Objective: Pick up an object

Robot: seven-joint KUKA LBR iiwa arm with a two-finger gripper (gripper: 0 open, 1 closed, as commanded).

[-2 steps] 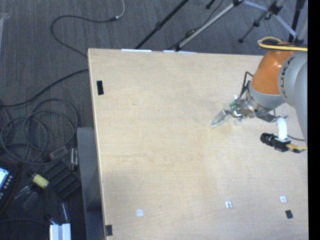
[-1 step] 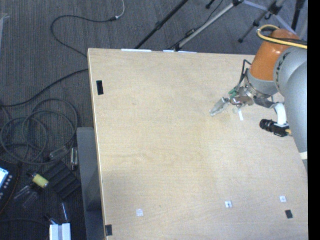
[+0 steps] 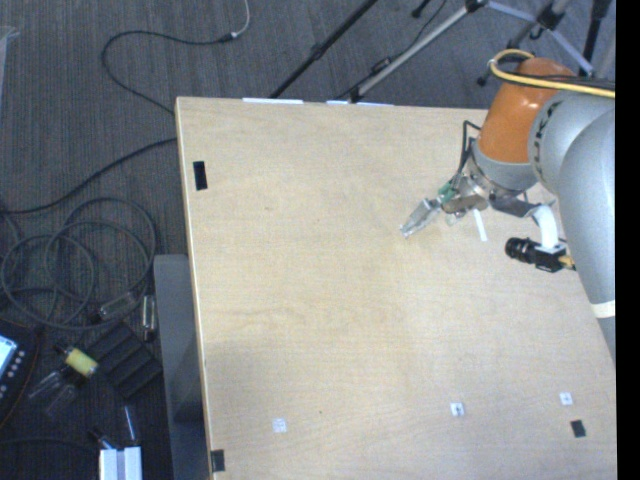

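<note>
Desk: pale wooden desk (image 3: 330, 318), small black and white markers, no legible writing.
Gripper: gripper (image 3: 418, 220) above desk; open or closed, cannot tell.
Arm: grey arm with orange band (image 3: 520, 118), cut off at right.

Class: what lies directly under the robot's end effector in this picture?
Bare pale wooden bench top lies beneath the grey metal end effector; nothing rests there. The surface under the grey arm is covered.

I note a bare wooden bench top (image 3: 330, 308) with small black markers (image 3: 200, 175) (near its edges), black cables (image 3: 70, 268) coiled on grey carpet, tripod legs (image 3: 440, 28) beyond.
</note>
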